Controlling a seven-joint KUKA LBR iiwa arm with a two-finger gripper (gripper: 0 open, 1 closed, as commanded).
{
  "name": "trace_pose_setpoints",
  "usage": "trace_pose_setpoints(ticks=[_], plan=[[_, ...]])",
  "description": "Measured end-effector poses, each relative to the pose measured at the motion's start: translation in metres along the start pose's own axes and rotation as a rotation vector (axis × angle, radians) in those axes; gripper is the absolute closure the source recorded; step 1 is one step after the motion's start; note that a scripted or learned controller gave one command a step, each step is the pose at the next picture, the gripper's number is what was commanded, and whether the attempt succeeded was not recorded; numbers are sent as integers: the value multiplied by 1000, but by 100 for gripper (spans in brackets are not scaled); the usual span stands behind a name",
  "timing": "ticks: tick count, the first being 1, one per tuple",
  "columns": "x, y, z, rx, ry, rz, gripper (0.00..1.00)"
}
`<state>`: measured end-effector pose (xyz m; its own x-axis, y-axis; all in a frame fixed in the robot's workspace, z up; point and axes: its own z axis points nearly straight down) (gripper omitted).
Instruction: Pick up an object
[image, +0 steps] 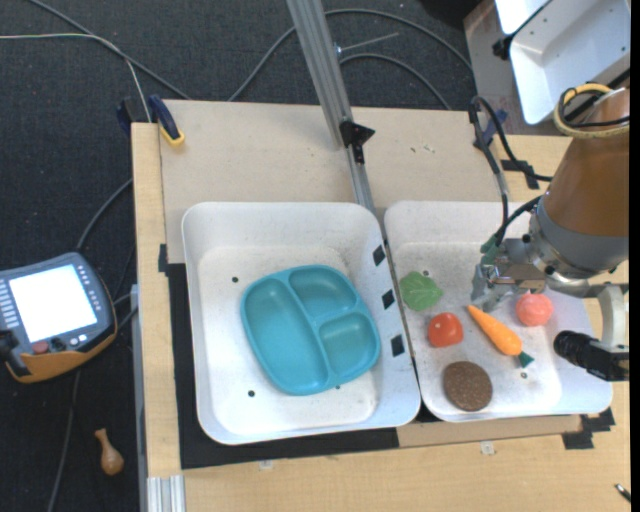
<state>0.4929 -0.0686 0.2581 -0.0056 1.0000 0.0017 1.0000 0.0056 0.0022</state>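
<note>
Hovering low over the right bin (560, 395), the claw (493, 285) hangs just above the thick end of the orange carrot (496, 331), and I cannot tell how it is set. From left to right, the left bin (215, 400) bears a teal divided plate (308, 328), then come a green leafy piece (421, 291), a red tomato (445, 328), a brown round patty (467, 385), the slanting carrot and a pink ball (534, 308). Both bins sit on a pale wooden table (250, 150) over dark carpet (60, 120) strewn with cables.

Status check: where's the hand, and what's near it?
Hand low in right bin, above carrot. Nothing seen held. Pink ball, tomato crowd close.
</note>
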Motion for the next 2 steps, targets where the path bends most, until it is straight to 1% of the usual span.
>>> trace_pose_setpoints(ticks=[1,2], plan=[[58,-1,-2,2,2,-2,100],[108,11,10,3,1,0,100]])
